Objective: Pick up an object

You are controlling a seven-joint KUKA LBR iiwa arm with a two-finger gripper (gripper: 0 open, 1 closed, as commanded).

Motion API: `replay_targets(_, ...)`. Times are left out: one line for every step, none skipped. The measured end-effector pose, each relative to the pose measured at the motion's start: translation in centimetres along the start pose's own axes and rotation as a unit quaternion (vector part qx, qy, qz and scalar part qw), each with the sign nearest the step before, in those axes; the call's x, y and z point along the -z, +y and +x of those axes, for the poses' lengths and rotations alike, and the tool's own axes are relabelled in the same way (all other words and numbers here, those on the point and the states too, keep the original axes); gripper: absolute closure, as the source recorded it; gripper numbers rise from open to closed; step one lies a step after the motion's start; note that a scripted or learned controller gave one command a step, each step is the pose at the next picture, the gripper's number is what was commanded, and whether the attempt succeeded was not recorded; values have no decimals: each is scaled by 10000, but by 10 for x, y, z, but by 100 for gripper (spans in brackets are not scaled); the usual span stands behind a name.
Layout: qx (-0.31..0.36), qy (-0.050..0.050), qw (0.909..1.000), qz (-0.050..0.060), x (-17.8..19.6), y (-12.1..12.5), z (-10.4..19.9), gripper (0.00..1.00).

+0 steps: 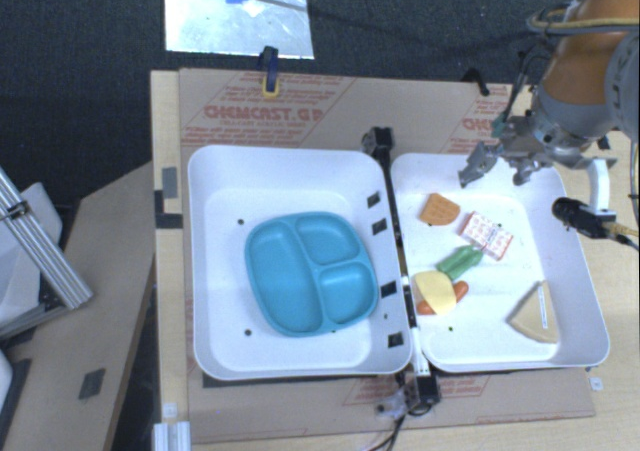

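Fingers of my gripper [500,170] hang spread and empty over the right bin's [570,339] far edge; nearest, the orange toy cracker [439,209] looks light, stiff; I'd pinch its edges.

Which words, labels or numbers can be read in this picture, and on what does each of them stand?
"CHEMCAST GP": red print on the brown sheet under the bins, behind the left bin.
A second red print at the sheet's back right corner: partly hidden, too blurred to read.
Red print on the sheet's front edge: too small to read.
Red marks on the small white packet: too small to read.
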State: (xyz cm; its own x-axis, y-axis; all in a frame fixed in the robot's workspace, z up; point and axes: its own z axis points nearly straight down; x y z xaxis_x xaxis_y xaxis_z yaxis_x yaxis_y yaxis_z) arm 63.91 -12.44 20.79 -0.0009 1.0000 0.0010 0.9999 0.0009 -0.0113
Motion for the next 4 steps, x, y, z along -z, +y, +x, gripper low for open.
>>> replay_targets(10,-8,10000,-63,8,3,0,0)
replay_targets(6,-7,10000,-52,-33,4,1,0)
replay_targets(27,-5,10000,-53,-92,10,7,0)
replay_targets(24,4,9999,-117,-119,15,8,0)
